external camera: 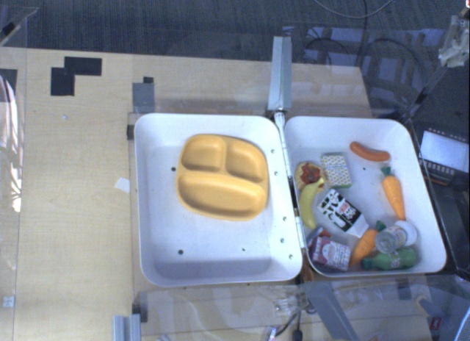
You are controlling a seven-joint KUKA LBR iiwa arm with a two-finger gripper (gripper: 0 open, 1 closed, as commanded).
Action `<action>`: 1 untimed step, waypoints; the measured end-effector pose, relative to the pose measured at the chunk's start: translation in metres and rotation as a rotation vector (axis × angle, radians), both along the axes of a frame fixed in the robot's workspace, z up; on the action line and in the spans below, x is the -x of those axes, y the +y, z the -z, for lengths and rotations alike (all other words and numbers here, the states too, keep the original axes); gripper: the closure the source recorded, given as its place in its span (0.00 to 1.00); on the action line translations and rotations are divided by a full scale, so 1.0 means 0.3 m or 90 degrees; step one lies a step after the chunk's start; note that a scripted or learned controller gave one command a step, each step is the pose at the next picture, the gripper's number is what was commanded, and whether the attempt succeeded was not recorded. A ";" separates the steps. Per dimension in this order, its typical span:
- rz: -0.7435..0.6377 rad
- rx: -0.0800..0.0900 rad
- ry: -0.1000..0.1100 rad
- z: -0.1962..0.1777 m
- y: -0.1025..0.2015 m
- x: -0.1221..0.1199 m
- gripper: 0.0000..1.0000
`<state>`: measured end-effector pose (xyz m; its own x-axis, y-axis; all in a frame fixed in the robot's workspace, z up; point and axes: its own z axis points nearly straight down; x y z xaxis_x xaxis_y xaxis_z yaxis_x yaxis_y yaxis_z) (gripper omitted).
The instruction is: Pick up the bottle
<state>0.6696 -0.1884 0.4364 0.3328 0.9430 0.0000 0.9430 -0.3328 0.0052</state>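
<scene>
**A:** Where is the bottle?

**B:** The green bottle lies on its side in the right bin, along the bin's near edge, close to its near right corner. A tin can sits just behind it, touching or nearly so, and an orange carrot-like piece leans in at its left end.

**A:** What else is in that bin?

**B:** A sausage lies near the far edge, with a carrot below it along the right wall. A banana runs down the left wall, a red fruit at its far end. A black-and-white carton is in the middle, and a red packet is in the near left corner.

**A:** And the left bin?

**B:** The left bin carries a yellow divided plate, set towards its far edge.

**A:** The hand?

**B:** The hand seems to be the pale shape beyond the tabletop's far right corner, well apart from the bottle. I cannot tell whether it is released or clenched. Nothing is visibly in it.
</scene>
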 end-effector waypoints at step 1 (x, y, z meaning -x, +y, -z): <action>0.102 -0.001 -0.001 -0.003 -0.023 0.000 1.00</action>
